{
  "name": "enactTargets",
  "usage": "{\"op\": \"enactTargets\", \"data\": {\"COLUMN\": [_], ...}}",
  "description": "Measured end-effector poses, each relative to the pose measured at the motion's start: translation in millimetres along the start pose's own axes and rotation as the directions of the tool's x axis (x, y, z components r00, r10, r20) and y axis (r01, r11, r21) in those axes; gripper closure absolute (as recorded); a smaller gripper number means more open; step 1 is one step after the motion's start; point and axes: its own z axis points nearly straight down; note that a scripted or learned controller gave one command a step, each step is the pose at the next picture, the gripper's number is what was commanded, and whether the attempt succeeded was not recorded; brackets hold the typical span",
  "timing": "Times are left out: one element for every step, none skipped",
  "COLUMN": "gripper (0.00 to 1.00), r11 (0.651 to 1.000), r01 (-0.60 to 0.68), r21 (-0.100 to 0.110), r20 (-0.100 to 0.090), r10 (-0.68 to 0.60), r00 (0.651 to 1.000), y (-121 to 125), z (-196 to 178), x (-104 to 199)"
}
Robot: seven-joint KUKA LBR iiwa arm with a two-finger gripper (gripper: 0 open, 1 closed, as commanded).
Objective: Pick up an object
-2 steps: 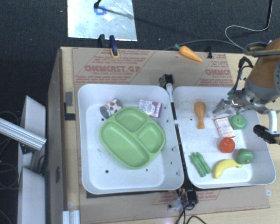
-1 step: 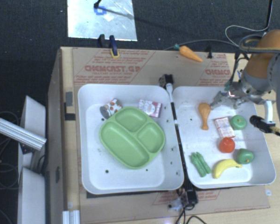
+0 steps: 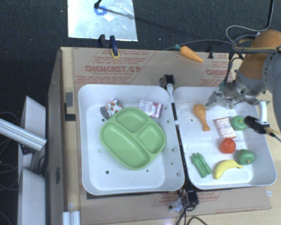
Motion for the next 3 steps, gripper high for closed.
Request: {"op": "enactTargets", "data": {"gripper": [0.00,0.00,0.00], "r11": [1.000,1.000,1.000], "r01": [0.000,-0.003,-0.001], "r21": [0.000,-0.001,0.000], "r20": [0.001,0.001,0.001], "r10": [0.000,0.003,0.001], "r00": [1.000,1.000,1.000], "y": [-0.1,-0.1,-0.2], "z": [-0.1,-0.4,0.1], "x": [-1.2,-8.2,0.1]}}
